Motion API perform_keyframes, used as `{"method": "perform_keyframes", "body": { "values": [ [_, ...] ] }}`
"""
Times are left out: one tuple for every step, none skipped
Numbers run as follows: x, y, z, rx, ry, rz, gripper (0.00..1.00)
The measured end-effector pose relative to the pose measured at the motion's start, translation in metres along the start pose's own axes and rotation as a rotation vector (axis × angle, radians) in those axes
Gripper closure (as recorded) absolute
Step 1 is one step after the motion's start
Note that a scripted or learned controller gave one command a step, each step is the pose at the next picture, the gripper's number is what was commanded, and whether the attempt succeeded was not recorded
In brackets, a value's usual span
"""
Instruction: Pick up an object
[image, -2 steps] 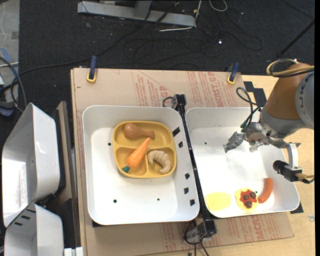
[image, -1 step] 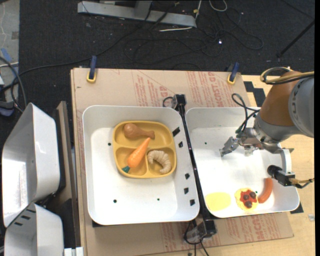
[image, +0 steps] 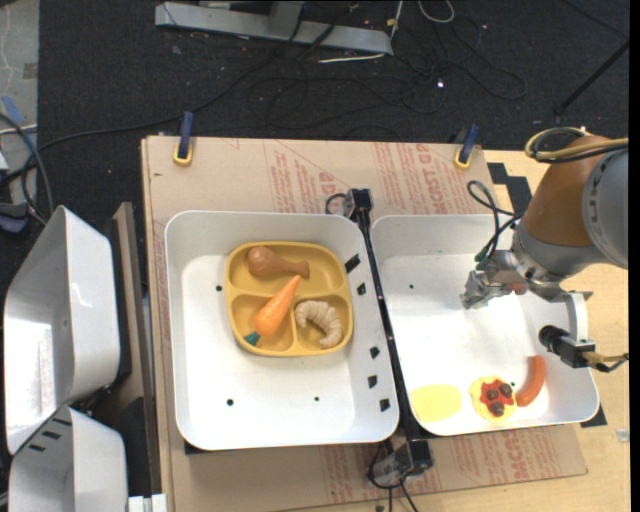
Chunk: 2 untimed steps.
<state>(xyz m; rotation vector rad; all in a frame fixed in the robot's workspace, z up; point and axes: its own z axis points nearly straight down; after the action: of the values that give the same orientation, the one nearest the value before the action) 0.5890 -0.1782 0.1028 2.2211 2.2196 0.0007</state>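
Grey metal gripper (image: 480, 292), finger state indeterminate, hovers centre-right; smooth orange plastic sausage (image: 531, 380) lies well apart, toward the frame's lower right.

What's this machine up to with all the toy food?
A robot arm reaches into the right bin from the side. Its gripper hangs over bare floor and holds nothing. Near that bin's front edge lie a yellow disc, a small pizza-like piece and a sausage. The left bin holds a yellow divided plate with a drumstick, carrot and shrimp.

A cardboard-topped bench (image: 300, 165) bears two white bins (image: 200, 400) (image: 430, 240) side by side
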Motion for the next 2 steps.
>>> {"method": "perform_keyframes", "body": {
  "values": [
    [-0.006,-0.007,-0.057,-0.004,-0.001,0.002,1.0],
    [-0.007,-0.016,-0.114,-0.004,-0.002,0.001,1.0]
  ]
}}
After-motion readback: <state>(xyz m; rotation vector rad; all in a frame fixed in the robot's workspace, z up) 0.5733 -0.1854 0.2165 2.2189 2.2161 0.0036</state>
